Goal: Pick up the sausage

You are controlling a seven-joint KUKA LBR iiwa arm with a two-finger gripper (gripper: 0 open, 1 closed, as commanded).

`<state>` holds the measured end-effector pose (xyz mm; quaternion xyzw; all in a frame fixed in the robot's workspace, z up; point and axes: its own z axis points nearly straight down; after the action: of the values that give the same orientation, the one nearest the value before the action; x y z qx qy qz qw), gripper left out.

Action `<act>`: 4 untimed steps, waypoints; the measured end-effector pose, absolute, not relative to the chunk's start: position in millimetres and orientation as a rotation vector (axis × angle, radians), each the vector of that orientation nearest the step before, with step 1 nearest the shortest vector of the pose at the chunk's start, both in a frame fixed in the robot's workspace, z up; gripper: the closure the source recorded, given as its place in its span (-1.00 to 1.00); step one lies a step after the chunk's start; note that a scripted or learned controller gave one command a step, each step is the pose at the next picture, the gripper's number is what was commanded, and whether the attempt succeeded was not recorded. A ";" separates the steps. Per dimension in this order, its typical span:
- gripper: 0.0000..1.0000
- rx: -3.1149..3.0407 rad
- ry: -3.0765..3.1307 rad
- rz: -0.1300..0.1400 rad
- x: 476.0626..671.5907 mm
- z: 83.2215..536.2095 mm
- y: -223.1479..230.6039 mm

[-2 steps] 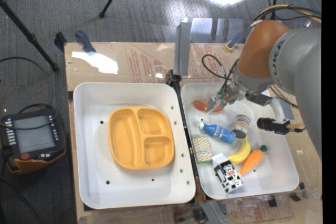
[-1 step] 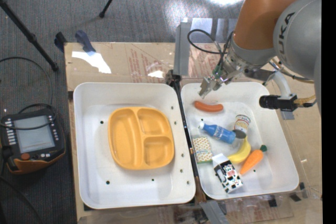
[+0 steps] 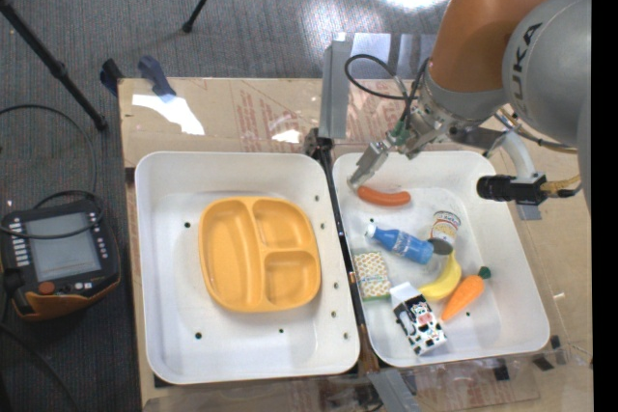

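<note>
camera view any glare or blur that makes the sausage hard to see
In the camera view, strong glare washes out the floor at the top and glints off the bench behind the bins; the sausage lies sharp and evenly lit in the right bin, with the pincer just above-left of it; the big arm joint nearest the camera looks slightly soft.

Arm reaching in from right, wrist angled down-left; gripper low, fingers parted.

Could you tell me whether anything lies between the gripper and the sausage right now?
No. In the camera view, the stretch between the gripper and the sausage is bare white bin floor; the gripper hangs just above the sausage's left end.
</note>
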<state>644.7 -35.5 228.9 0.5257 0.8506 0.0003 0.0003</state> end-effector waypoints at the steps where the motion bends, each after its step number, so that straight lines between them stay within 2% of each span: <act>1: -1.00 1.618 2.696 -0.001 618.2 122.3 -101.5; 2: -1.00 1.582 2.716 0.000 643.9 86.8 -88.2; 3: 1.00 1.583 2.714 0.003 644.6 96.9 -88.2; 4: 1.00 1.327 2.848 0.001 644.8 88.2 -103.8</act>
<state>644.8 -103.8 88.2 0.4225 0.9064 0.0004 -0.0003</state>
